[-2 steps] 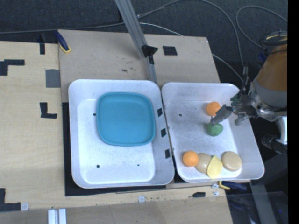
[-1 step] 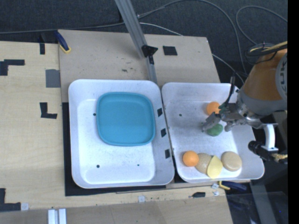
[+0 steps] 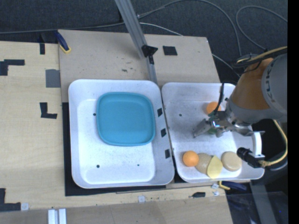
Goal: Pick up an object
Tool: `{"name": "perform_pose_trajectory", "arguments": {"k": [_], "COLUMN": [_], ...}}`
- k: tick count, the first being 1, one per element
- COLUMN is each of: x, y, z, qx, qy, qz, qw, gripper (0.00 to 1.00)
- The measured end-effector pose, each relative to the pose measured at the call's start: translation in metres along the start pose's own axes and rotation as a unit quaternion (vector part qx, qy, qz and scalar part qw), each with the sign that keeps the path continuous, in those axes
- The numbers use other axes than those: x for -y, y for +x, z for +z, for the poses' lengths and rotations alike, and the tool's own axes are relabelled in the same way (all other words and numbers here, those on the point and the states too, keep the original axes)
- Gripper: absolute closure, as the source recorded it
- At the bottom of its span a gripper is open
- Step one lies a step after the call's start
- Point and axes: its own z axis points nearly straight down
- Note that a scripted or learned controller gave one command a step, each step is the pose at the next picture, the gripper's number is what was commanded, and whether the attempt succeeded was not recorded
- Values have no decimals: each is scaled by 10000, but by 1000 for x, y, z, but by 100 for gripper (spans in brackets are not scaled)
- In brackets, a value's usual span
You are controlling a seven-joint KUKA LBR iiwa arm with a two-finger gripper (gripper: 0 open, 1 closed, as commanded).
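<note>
Teal plate [image 3: 125,118] in left bin [image 3: 79,139], arm [image 3: 254,94] over right bin [image 3: 184,97]

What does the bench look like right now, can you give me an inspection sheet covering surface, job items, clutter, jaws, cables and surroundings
Surface: wooden bench with black tape marks; two white bins, left bin and right bin.
Job's things: orange ball, yellow piece, two beige pieces and another orange ball in the right bin.
Clutter: blue plate in the left bin.
Grippers: gripper low over the right bin; jaws' state unclear.
Cables: loops on the dark floor.
Surroundings: grey metal bar.
</note>
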Motion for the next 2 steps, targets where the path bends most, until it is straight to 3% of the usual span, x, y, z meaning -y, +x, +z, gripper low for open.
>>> {"name": "perform_pose_trajectory", "arguments": {"k": [1, 2], "x": [0, -1], "y": [0, -1], "z": [31, 19], "qx": [8, 14], "qy": [-26, -41], "qz": [2, 4], "qw": [10000, 10000], "gripper": [0, 100]}}
